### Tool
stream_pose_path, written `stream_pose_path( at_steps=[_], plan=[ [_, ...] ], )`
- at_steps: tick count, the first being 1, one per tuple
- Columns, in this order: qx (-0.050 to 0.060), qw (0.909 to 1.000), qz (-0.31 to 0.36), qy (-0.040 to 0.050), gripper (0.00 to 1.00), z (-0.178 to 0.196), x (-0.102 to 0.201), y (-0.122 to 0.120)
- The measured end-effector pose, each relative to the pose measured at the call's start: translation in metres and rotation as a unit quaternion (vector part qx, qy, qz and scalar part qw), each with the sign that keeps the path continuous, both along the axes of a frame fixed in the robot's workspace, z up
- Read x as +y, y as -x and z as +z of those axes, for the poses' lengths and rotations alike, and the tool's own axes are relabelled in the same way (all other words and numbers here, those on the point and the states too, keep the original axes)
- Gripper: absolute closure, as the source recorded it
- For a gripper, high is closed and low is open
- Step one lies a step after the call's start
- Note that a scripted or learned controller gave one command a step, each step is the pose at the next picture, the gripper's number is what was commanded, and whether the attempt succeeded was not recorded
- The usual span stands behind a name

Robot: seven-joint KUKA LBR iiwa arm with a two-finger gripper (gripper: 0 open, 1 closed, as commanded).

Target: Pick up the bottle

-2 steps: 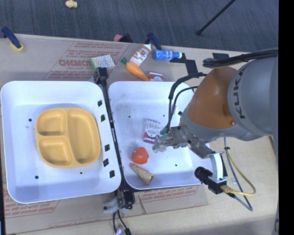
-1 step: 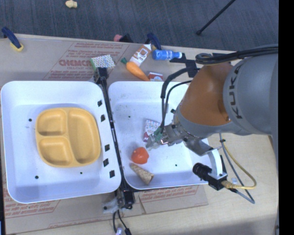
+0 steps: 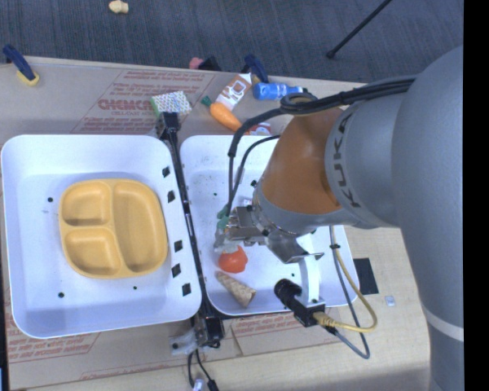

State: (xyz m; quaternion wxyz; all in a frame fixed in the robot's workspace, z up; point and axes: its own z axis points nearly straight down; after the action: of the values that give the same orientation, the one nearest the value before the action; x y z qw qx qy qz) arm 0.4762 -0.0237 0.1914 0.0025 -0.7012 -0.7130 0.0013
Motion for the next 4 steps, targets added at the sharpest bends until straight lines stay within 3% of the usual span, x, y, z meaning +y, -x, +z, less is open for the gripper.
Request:
stream_pose_path(
  at_steps=[1, 2, 3, 4],
  plan=[
    [-0.002, 0.9967, 0.081, 0.0003, 1.00, 0.032, 0.023, 0.000],
    [-0.001, 0.9958, 0.091, 0.0003, 1.00, 0.082, 0.064, 0.000],
    [0.000, 0.9656, 0.260, -0.0003, 1.00, 0.049, 0.093, 0.000],
    [-0.002, 0.9917, 0.128, 0.0007, 1.00, 0.124, 0.064, 0.000]
  ],
)
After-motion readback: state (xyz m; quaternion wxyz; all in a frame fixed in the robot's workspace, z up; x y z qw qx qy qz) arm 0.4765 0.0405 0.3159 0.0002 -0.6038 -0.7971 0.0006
